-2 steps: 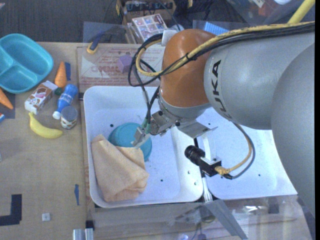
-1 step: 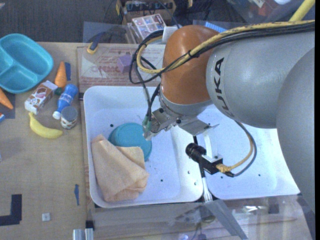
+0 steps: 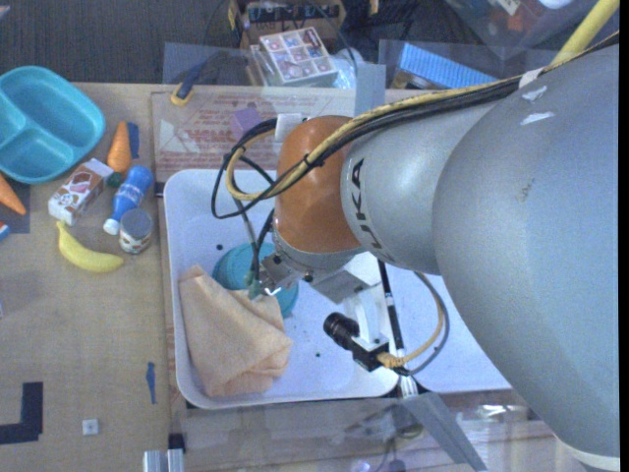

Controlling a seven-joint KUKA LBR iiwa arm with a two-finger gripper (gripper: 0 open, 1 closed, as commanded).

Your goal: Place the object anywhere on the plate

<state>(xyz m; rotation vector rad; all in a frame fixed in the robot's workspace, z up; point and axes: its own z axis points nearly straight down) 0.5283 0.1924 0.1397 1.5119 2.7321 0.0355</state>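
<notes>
Far left on counter (image 3: 59,362): blue bowl (image 3: 44,121), carrot (image 3: 119,146), small box (image 3: 79,189), bottle (image 3: 128,197), banana (image 3: 86,252). Left white bin (image 3: 187,214) holds crumpled tan cloth (image 3: 231,337), near-left corner, edge touching teal plate (image 3: 236,264). Cloth prob. the obj: soft, light, floppy; pinch a raised fold. End effector (image 3: 265,285) sits at cloth's far edge by plate; open/closed can't tell, wrist blocks it.

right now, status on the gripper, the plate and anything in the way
Gripper low over the teal plate, fingers hidden by the wrist. Beige cloth lies against the plate's near edge. Arm covers most of the white bin.
</notes>
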